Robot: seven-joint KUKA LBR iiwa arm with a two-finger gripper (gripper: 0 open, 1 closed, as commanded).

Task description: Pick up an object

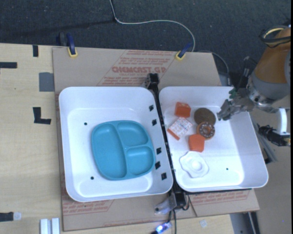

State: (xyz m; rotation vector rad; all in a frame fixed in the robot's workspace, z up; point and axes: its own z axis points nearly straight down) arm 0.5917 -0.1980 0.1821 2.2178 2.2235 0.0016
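The right bin holds several small items. An orange block lies near its back left, with a brown round piece to its right. A sprinkled doughnut sits just in front of the brown piece. A white and red packet, a second orange block and a white egg-like piece lie further forward. My gripper hangs over the bin's back right part, just right of the brown piece, with nothing seen in it.
The left bin holds a blue divided plate. A black divider runs between the bins. Cardboard lies under both, held by clamps at the back. A cable loops behind the bench.
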